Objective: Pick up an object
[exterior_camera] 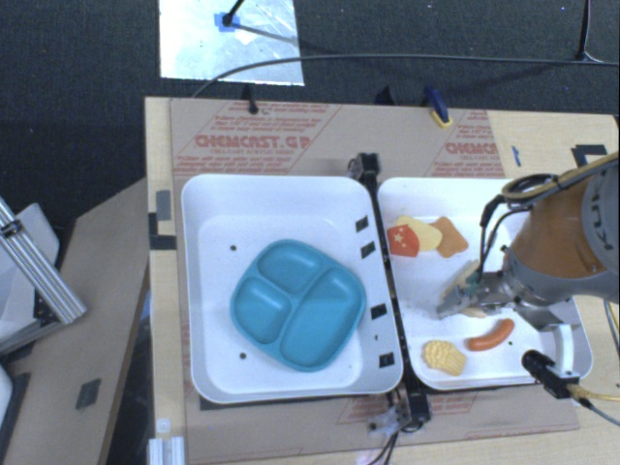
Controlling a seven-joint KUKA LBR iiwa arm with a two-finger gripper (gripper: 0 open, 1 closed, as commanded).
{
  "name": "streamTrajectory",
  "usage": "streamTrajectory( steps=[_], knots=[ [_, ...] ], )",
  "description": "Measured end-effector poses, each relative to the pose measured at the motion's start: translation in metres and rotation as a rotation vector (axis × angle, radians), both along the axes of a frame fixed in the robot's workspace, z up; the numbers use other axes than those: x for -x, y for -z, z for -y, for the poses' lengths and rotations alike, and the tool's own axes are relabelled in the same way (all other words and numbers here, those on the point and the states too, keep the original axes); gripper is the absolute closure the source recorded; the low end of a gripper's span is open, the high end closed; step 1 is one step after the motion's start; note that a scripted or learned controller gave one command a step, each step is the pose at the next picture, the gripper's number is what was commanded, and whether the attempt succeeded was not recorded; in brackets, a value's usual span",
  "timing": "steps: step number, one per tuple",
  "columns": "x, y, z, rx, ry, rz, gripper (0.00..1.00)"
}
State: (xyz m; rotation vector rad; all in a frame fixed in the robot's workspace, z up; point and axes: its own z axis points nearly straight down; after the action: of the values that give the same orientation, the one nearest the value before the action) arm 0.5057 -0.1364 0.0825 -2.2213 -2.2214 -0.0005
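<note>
Nearest, along the front rim of the right bin (455,384): a yellow corn-like toy piece (445,357) lying close against the front wall, little room behind it, open white floor to its left and above. Just beyond and to the right, a toy sausage (490,335), orange-red, slim, slightly curved, lying flat and slanted, clear of the corn piece and well short of the right wall.

Directly above the sausage, the gripper (463,298), low over the bin floor, reaching leftward from the orange band of the arm (562,245). Jaws too blurred and foreshortened to judge; cannot tell how far apart, nor whether anything sits between them. Bare floor between the gripper and the black divider clips (378,310).

Farther back, near the divider: a red and yellow toy piece (409,236) touching an orange-tan piece (449,237), both well apart from the rear wall.

Left bin (208,260): a blue sectioned plate (297,303), set at a slant, with white margin on all sides.

Beyond both bins, brown printed board on the surface (291,129), then a silvery sheet (230,27) on dark carpet.
</note>
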Motion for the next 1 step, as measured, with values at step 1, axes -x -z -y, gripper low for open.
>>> streamTrajectory(
  steps=[1],
  knots=[
    [-0.0015, -0.0134, -0.0006, -0.001, -0.002, 0.003, 1.00]
  ],
)
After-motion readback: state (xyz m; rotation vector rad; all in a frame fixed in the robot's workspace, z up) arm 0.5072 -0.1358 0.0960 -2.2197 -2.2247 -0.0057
